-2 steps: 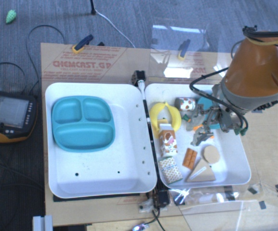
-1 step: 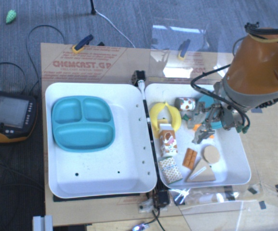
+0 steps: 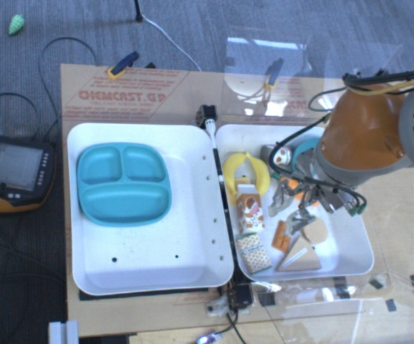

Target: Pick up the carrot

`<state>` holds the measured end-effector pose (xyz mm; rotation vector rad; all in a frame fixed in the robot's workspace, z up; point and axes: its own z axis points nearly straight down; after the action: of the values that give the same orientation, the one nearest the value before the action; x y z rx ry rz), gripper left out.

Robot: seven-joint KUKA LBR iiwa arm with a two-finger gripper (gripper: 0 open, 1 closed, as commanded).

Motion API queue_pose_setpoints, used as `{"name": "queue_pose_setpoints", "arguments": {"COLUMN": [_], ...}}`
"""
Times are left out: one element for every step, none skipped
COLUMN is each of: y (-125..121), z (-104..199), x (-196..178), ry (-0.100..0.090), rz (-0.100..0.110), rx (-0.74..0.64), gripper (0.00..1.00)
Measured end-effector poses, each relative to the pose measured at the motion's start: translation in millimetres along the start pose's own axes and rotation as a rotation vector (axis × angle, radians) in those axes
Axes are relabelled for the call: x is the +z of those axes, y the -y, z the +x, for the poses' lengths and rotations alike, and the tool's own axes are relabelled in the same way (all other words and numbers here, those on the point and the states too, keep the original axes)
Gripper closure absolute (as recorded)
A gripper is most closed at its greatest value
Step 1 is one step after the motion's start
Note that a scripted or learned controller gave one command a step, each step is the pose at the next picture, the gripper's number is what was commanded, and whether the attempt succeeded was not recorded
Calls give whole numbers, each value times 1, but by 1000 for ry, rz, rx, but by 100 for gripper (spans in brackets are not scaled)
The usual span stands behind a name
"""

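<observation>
**Camera view: gripper low over right bin, carrot on the bin floor**

Camera view puts the carrot (image 3: 281,236) in the right bin (image 3: 357,260), lower middle. It looks like a short orange wedge, lying flat and angled, just beside a tan triangular piece (image 3: 301,259) and a pale round item (image 3: 314,231). Nothing grips it.

The gripper (image 3: 300,205) hangs over the right bin just above and right of the carrot. Dark cables and metal parts tangle around it, so I cannot tell whether it is wide or narrow. The arm (image 3: 368,131) comes in from the right; its orange band covers the bin's upper right corner.

Also in the right bin: a yellow banana (image 3: 242,169), a brown and white packet (image 3: 250,212), and a checkered packet (image 3: 253,252), all along the left side.

The left bin (image 3: 185,264) holds a blue 3-compartment tray (image 3: 124,182). Both bins sit on a brown board with red print (image 3: 124,96), over grey carpet (image 3: 63,20). A teach pendant (image 3: 11,172) lies on the carpet at left, and a small green object (image 3: 16,24) sits top left. A clear plastic sheet (image 3: 267,74) glares behind the right bin.

The items under the wrist are partly hidden and hard to identify.
</observation>
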<state>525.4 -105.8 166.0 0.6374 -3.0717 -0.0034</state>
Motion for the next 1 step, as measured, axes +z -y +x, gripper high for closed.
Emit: {"name": "queue_pose_setpoints", "arguments": {"y": [-72], "z": [2], "x": [-60], "ry": [9], "rz": [4], "rx": [-196], "gripper": [100]}}
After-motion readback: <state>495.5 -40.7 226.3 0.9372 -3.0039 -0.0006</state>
